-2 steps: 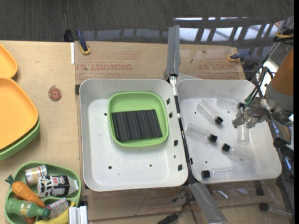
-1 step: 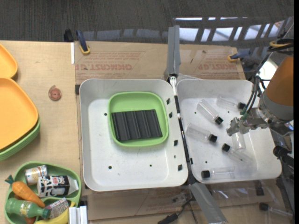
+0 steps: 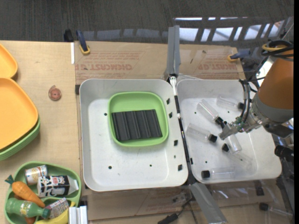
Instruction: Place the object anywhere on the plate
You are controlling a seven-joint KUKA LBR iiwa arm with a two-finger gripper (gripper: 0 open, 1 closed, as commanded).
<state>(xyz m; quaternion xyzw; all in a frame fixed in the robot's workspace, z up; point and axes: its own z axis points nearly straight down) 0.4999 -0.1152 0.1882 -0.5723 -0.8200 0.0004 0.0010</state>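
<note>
I work from the overhead view. The gripper [image 3: 227, 133] sits low in the right bin [image 3: 261, 171], among several clear tubes with black caps; whether it is spread or pressed together I cannot tell. The nearest tube [image 3: 232, 145] lies just beside the tip, long axis on a diagonal, cap toward the lower left. To pick well, I judge the claw should straddle the tube across its long axis, near mid-length, clear of its neighbours. The green plate [image 3: 160, 101] waits in the left bin [image 3: 93, 171], bearing a dark ribbed mat [image 3: 136, 125].
</note>
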